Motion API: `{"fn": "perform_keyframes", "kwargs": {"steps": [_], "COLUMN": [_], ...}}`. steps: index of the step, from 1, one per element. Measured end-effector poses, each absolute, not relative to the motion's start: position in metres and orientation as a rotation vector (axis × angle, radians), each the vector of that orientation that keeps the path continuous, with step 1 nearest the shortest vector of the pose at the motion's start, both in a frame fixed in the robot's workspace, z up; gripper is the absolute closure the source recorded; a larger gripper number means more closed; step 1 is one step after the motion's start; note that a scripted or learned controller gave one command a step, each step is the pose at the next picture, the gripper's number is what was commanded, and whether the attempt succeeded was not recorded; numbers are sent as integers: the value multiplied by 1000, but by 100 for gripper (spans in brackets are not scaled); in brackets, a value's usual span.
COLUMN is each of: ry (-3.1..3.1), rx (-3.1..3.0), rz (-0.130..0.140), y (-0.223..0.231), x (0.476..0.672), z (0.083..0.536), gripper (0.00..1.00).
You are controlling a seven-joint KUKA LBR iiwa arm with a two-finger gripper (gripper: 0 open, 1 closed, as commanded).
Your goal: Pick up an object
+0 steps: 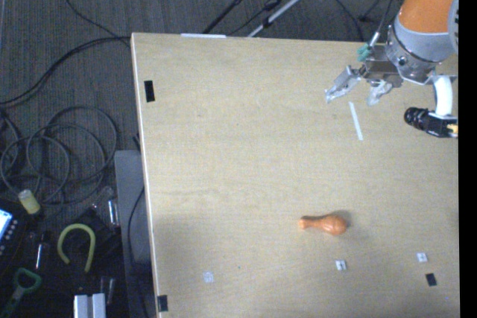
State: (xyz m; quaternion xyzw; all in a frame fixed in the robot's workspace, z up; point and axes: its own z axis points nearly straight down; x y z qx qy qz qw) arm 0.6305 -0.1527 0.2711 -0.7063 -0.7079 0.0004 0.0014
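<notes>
Orange pear-shaped object (325,224) lies lower centre on the surface (223,160). Likely light, rigid, smooth; grip across the bulb. Gripper (358,88) upper right, fingers spread, holding nothing.

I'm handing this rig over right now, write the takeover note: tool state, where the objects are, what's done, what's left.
Tool: fingers spread open, holding nothing, poised at the upper right of the wooden board.
Objects: an orange pear-shaped object lies on its side low on the board, well apart from the tool. A thin white stick lies just below the tool.
Done: nothing picked up yet.
Left: move the tool over one object, probably the nearby white stick or the orange one, close on it and lift.
</notes>
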Motion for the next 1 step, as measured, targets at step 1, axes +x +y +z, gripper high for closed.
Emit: {"fn": "perform_keyframes", "kwargs": {"steps": [1], "ry": [-2347], "rx": [-2087], "rz": [7], "y": [-184], "x": [667], "z": [131], "gripper": [0]}}
